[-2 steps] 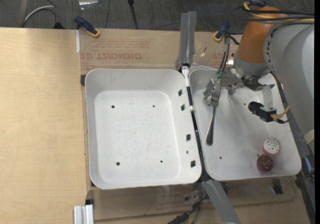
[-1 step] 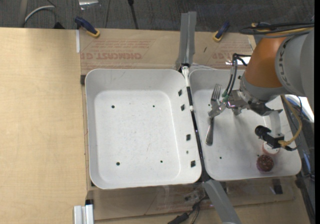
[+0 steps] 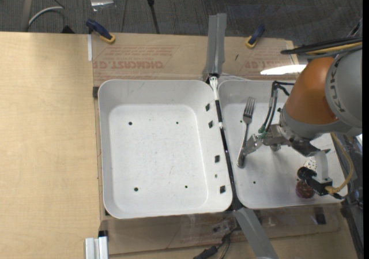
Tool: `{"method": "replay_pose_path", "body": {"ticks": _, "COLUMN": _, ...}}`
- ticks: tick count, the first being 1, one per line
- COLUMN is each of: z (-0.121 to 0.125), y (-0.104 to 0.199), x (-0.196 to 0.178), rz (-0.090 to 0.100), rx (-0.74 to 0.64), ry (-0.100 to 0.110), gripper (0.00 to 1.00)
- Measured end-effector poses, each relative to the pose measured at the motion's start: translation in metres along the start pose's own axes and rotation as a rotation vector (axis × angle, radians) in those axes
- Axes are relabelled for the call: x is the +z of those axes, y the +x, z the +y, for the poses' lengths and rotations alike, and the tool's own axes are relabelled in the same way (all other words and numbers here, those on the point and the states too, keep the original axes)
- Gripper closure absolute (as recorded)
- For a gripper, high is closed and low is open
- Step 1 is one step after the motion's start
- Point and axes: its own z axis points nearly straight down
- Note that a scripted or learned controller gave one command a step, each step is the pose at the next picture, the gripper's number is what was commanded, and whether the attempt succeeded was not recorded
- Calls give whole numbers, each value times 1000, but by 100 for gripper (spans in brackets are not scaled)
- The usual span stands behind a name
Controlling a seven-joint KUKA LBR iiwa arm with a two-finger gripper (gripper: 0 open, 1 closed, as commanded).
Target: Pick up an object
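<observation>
A silver fork (image 3: 248, 115) lies in the right bin (image 3: 253, 197), tines toward the back and handle running toward the front. My gripper (image 3: 244, 153) hangs from the grey arm with the orange band (image 3: 308, 93) and sits low over the near end of the fork's handle, touching or almost touching it. A small dark red object (image 3: 304, 189) rests near the bin's front right corner. Just behind it is a white speckled piece (image 3: 311, 164), partly hidden by the arm's cabling.
The left bin (image 3: 105, 136) sits beside the right one, with a black clipped seam (image 3: 220, 136) between them. A grey bar (image 3: 217, 41) stands behind the seam. Two clamps (image 3: 101, 30) (image 3: 254, 36) hold the cardboard at the back.
</observation>
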Motion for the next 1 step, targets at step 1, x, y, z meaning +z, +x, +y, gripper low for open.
{"method": "replay_pose_path", "body": {"ticks": 1, "z": 87, "y": -2, "x": -101, "rz": -2, "rx": -50, "ry": -2, "gripper": 0}}
